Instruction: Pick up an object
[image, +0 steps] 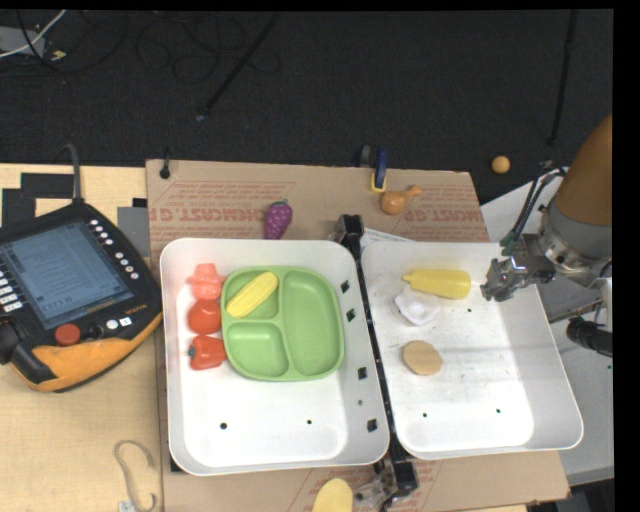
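We see the gripper (503, 276) hovering over the right bin (540, 400) at its two o'clock corner; we cannot tell how its jaws stand. Three things lie in that bin: a yellow block (438, 283), a white lump (417, 308) and a tan disc (422, 358) (all apart from the gripper). The left bin (260, 440) holds one green tray (295, 335), one corn cob (250, 293) and three red pieces (204, 318) at nine o'clock.

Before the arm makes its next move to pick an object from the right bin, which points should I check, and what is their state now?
1. Gripper is above the right bin: ok.
2. Nothing in the gripper yet: ok.
3. Yellow block lies apart from the bin wall: ok.
4. White piece touches the yellow block: cannot tell.
5. Tan round piece lies free of its neighbours: ok.
6. Finger opening: cannot tell.
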